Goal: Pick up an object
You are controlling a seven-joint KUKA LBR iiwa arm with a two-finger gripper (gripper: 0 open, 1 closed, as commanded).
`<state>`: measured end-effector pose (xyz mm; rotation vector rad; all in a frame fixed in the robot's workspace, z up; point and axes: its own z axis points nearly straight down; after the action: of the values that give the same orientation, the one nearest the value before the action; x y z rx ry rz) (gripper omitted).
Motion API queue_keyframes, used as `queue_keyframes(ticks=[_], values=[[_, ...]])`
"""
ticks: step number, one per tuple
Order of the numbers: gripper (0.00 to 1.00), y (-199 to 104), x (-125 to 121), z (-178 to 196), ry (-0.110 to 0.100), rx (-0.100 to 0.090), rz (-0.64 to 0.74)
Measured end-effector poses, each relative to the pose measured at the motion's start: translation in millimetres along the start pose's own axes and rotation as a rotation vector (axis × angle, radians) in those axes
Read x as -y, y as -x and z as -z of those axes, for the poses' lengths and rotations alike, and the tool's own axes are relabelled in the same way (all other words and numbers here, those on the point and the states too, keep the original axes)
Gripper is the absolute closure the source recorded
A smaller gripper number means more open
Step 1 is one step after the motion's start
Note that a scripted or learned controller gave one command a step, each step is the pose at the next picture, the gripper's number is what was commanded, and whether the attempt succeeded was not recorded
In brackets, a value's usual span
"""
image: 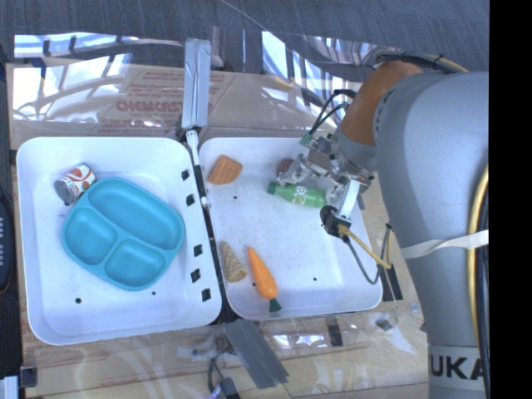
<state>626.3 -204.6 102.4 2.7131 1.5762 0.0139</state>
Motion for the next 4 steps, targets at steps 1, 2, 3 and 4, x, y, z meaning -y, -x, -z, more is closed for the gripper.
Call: queue_keyframes(ticks=[1, 2, 3, 4], values=[[0.0, -19, -1, -11, -0.01, 0.007, -0.296], [1.0, -21, 0, -1, -0.014, 0.007, -0.287], [1.0, -101, 85, 91, -0.009, 0.005, -0.488], [1.0, -162, 126, 192, -0.007, 0.005, -0.697]])
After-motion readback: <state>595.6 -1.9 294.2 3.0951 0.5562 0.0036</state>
